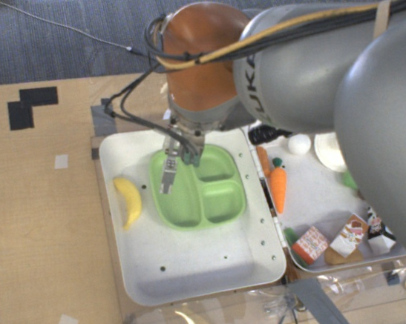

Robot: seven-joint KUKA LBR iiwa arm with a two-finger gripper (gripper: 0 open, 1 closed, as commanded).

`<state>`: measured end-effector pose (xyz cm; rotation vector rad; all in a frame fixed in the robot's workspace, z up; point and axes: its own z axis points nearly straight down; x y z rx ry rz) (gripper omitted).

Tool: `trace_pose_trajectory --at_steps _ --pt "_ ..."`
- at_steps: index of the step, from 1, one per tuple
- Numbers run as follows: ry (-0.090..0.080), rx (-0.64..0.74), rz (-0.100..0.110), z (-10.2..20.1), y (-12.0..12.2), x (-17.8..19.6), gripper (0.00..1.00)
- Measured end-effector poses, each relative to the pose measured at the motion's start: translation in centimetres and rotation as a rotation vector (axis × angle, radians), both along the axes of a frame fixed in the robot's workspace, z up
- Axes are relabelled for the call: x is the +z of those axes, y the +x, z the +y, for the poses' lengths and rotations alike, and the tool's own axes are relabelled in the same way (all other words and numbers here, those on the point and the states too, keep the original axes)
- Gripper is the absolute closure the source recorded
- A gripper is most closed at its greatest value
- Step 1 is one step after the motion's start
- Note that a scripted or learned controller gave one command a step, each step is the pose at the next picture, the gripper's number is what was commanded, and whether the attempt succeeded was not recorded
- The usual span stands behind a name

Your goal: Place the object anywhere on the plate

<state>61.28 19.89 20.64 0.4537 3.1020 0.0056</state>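
Camera view: banana [128,201] lies left of tool [177,165], apart.

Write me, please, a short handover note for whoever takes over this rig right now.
Gripper: over the plate's left part, nothing seen between the jaws; open or shut not clear.
Plate: green, divided, in the left bin, nothing on it.
Banana: on the bin floor left of the plate, apart from it.
Carrot and small packs lie in the right bin.
Done: nothing placed yet.
Left: probably pick the banana and set it on the plate.
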Motion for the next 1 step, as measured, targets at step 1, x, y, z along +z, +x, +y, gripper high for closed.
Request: trace_pose_trajectory --at_steps 1 --pt "0.000 -0.050 -0.020 -11.53 -4.18 14.89 0.00"
